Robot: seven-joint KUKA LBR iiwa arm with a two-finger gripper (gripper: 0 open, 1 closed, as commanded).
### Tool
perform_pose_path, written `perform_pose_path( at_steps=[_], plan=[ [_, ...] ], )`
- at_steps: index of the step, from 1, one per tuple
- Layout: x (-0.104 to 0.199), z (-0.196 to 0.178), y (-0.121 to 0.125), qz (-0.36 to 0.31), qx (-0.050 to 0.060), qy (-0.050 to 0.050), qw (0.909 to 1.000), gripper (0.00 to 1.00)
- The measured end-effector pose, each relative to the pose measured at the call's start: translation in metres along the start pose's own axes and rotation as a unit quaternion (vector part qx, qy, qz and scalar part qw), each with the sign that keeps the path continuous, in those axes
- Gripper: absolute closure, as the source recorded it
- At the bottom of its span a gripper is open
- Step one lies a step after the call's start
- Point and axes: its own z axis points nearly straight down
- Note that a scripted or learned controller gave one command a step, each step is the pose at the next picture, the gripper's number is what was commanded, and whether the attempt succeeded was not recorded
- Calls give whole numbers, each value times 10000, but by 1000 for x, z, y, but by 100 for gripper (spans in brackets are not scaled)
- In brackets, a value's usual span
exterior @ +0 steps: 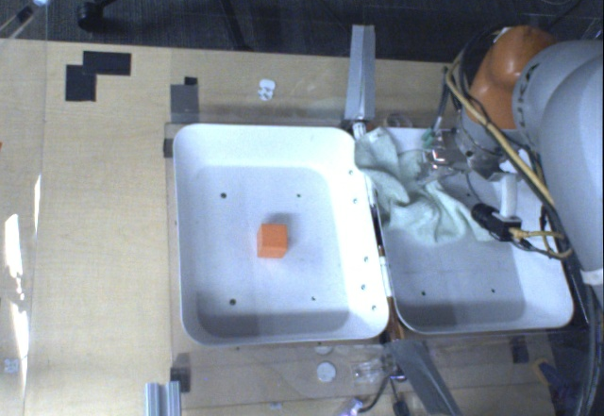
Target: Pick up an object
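The pincer [436,159] sits low over the far part of the right bin [491,306], right at the pale green cloth [415,202]; the cloth is bunched against the bin's far-left corner and spills toward the middle, with one fold lapping up over the dividing rim; it lies directly beneath and beside the pincer, and looks to be touching it, though metal parts and cables crowd that spot; whether the pincer is wide, narrow or clamped on fabric cannot be told from here. The grey arm [566,122] with its orange band [500,65] comes in behind the pincer, from the right.

Well apart from the pincer, across the rim in the left bin [198,216], rests 1 small orange cube [273,241], flat on the floor near the middle; nothing is close to it.

Judging by how things lie, the task is at the approach-or-grasp stage on the cloth; no object is seen lifted, since the cloth rests on the bin floor and the cube is untouched; closing firmly on a fold and raising it off the bin remains to be done. Both bins sit side by side on the wooden table [94,263].
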Motion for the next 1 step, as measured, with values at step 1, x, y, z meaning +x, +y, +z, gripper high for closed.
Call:
perform_pose_path(
  at_steps=[1],
  plan=[
    [51,-125,24,651,42,5,9979,100]
  ],
)
